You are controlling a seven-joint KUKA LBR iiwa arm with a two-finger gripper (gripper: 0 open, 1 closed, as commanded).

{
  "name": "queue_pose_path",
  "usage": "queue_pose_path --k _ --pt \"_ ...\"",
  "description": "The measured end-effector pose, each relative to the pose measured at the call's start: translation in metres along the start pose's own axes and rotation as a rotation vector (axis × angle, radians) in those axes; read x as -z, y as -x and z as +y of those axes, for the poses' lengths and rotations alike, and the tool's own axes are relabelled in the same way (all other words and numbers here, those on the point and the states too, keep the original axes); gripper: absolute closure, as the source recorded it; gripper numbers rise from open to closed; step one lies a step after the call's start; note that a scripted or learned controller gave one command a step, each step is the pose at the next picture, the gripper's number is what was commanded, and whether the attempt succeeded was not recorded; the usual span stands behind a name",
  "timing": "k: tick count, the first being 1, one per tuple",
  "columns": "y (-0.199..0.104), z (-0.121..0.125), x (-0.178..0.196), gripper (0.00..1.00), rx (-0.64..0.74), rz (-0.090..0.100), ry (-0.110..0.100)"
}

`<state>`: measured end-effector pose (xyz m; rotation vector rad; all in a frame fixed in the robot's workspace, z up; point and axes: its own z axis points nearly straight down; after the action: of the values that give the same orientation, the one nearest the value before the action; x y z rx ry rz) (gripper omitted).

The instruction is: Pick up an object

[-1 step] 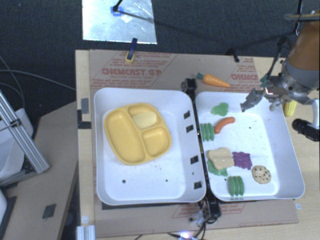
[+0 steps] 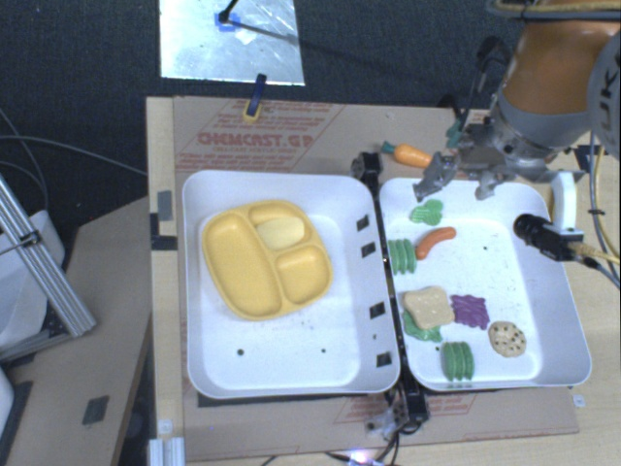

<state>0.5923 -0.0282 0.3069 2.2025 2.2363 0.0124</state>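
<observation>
- Arm came in from the right; gripper (image 2: pixel 458 174) hung over the far edge of the right bin (image 2: pixel 553 289), fingers spread apart, nothing between them.
- Right bin held the toy food: green leaf piece (image 2: pixel 425 212) just below the fingers, red-orange sausage (image 2: pixel 434 241) near it, ribbed green piece (image 2: pixel 401 256) by the left wall, toast slice (image 2: pixel 429 307) lying partly over another green bit, purple piece (image 2: pixel 470 310) beside the toast, cookie (image 2: pixel 506 338), another ribbed green piece (image 2: pixel 457 359) at the near edge.
- Small carrot (image 2: pixel 408 153) sat outside the bin, on the cardboard behind it.
- Left bin (image 2: pixel 213 357) held a yellow divided plate (image 2: pixel 264 258).
- Closest candidates, imo: leaf piece or sausage.
- Handling guess: all looked like light moulded plastic or rubber, stiff enough, not fragile. Smooth surfaces, so prob slippery under a hard pinch.
- Leaf, toast, cookie were flat and low, so little for the fingers to get under; likely to skid on the bin floor.
- Sausage looked the best bet: rounded, slim, some height. Take it across the narrow width at mid-length, fingers square to its long axis.
- Risk: it lay at a slant, so w/o wrist rotation the fingers could roll it away.
</observation>
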Motion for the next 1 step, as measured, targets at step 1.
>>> queue_pose_path --k 1 --pt "-0.0910 -0.0036 -0.0234 0.00 -0.001 0.000 -0.007"
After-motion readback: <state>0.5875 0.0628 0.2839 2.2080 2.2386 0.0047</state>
